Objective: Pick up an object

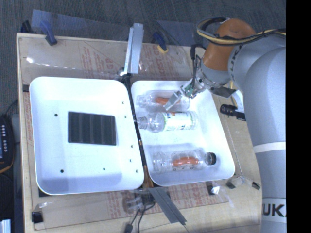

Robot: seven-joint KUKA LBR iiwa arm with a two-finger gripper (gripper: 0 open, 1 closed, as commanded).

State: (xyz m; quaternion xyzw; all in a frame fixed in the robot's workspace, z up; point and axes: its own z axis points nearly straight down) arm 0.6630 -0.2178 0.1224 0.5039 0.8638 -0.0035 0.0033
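Bench (73,62) w/ two white bins; gripper (177,99) over top bottle (154,100), finger state unclear.

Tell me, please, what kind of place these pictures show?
Probably a robotics lab or test cell, not a home. A grey arm reaches over a bench with two shallow white bins, the right bin holds three clear plastic bottles, and blue clamps grip the board's far edge.

Two bins, left (48,125) and right (221,144), looked smooth glossy white plastic, the three bottles (167,121) clear shiny plastic, the dark ribbed pad (92,128) matt, the bench (73,57) pale wood under clear film, the arm (262,81) smooth grey with a glossy orange band.
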